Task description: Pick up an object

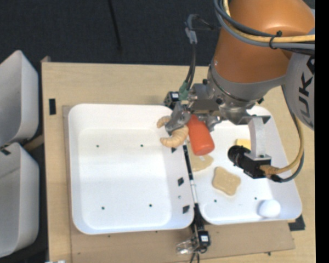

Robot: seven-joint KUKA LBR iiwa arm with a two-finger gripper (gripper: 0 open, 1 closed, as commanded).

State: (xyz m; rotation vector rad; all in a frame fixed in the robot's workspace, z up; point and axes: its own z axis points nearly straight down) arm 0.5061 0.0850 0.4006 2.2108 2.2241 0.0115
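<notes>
Here the hand (178, 126) grips a croissant (174, 138) over two white bins (82, 147) — wooden bench (57, 163), dark floor.

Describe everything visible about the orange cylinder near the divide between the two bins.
The orange cylinder is a smooth, matte, plastic-looking piece with a rounded lower end. It is tilted, its upper end tucked under the end effector and its lower end pointing down-right. It sits in the right bin, at its left edge by the divide. Its lower end overlaps a pale flat disc; a tan curved piece lies just to its left. Whether it is gripped cannot be told.
</notes>
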